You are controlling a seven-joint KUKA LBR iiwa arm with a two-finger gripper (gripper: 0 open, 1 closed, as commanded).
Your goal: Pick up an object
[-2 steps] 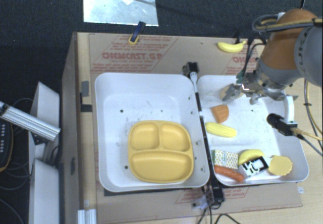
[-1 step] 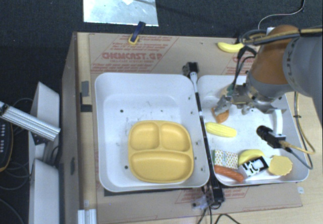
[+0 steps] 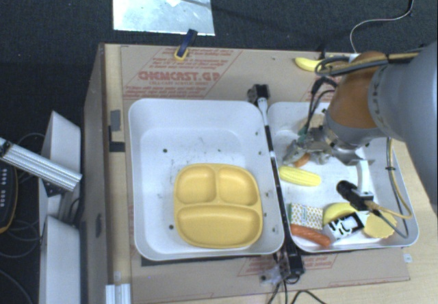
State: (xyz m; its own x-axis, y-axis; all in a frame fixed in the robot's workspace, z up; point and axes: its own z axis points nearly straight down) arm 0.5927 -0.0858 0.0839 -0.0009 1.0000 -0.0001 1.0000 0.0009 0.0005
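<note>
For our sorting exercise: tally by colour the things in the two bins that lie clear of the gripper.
Yellow: 4, plate, corn, banana, pale slice
Orange: 1, stick
Mixed colours: 2, checked packet, black-and-white block
Total: 7

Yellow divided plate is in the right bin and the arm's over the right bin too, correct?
Not quite. The camera view shows the yellow divided plate lying in the left bin, not the right one. The arm is over the right bin, as you said.
</note>
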